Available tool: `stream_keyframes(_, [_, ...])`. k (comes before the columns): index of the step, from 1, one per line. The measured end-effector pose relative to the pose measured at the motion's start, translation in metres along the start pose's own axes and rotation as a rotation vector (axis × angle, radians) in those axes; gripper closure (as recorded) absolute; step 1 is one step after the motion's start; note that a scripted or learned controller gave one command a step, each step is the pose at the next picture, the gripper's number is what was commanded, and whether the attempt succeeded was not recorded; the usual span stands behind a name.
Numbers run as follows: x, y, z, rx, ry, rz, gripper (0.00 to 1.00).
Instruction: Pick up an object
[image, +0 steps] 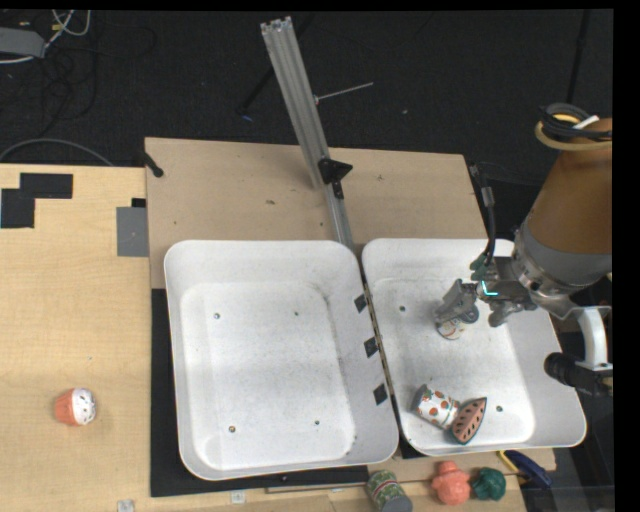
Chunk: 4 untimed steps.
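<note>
White bin (560, 425), right one | my gripper (462, 312) low over a small round object (450, 327) — fingers: can't tell open or closed | risk: off-centre close nudges it away (spotted toy (437, 406) and brown piece (468, 419) sit well apart, near front rim)

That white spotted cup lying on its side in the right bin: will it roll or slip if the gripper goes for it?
The cup lies tipped over, so a nudge may roll it. It looks glossy and hard, so probably slippery. The brown piece touching it may shift too.
</note>
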<state>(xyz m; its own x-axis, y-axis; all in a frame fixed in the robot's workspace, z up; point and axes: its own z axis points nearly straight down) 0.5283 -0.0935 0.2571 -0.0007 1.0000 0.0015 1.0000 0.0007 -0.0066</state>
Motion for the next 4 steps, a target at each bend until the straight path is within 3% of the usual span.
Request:
stream_keyframes(1, [-0.001,0.0,-0.001,-0.004,-0.001,0.004,0.0])
stream_keyframes(4, [-0.007,0.003,0.162,0.002,0.001,0.001,0.0])
